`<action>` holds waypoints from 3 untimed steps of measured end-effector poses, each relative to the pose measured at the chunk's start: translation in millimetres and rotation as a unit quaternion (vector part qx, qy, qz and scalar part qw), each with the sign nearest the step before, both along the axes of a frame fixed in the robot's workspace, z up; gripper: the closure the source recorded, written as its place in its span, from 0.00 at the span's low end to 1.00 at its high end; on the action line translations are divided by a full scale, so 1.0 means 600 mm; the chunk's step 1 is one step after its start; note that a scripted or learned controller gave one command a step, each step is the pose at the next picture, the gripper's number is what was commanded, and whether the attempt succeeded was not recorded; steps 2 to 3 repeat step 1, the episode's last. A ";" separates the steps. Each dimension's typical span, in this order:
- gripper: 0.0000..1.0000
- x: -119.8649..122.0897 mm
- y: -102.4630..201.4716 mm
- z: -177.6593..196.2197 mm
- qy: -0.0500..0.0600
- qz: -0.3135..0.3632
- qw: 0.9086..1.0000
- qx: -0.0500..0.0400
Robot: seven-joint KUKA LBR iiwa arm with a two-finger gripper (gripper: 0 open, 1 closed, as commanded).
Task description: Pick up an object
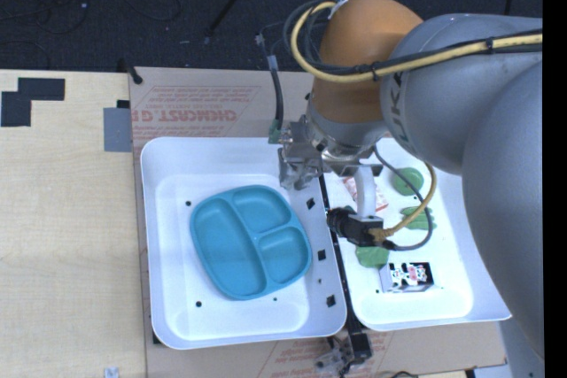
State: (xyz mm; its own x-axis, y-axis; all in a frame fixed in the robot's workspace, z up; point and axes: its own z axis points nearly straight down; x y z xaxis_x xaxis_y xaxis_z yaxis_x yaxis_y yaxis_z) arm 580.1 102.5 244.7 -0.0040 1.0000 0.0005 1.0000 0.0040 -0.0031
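Observation:
A blue three-compartment plate (251, 241) lies flat in the left bin (168, 279). In the right bin (461, 297) lie a red and white packet (365, 190), a green piece (408, 181) near the far side, another green piece (373, 256) nearer the front, and a small black and white box (409, 275). My gripper (299, 165) hangs low over the far end of the wall between the two bins, just beyond the plate's far right corner. The wrist above hides its tip.
The big grey arm covers the right bin's far and right parts. Brown cardboard (204, 106) lies under both bins. Pale wooden bench (62, 235) stretches to the left.

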 end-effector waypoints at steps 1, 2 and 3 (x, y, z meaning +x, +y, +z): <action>0.00 0.000 -0.002 0.000 0.000 -0.001 1.000 -0.001; 0.00 0.000 -0.002 0.000 0.000 -0.001 1.000 -0.001; 0.00 0.000 -0.002 0.000 0.000 -0.001 1.000 -0.001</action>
